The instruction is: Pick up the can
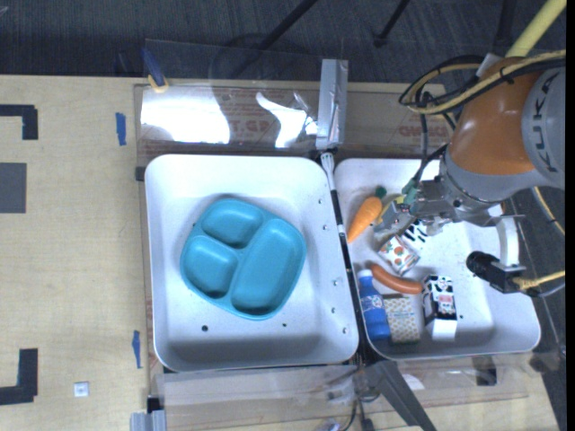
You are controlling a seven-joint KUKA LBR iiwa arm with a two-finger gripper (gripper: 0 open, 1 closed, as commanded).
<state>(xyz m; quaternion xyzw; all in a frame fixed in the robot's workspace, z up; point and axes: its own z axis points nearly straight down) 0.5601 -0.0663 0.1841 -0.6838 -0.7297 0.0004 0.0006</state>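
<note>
— Presently, where does the gripper stand?
— Low over the right bin, towards its far left corner. Whether it is wide or narrow I cannot tell; the wrist and the clutter mask it.
— And the can?
— Just on the near side of the gripper, lying tilted on the bin floor. Contact cannot be judged.
— Neighbours?
— A carrot just left of the gripper. A sausage beyond the can, close against it. A blue tray well to the left, in the left bin.

Dark carpet floor beyond pale wooden bench; black tripod legs; glare on clear sheet.
</note>
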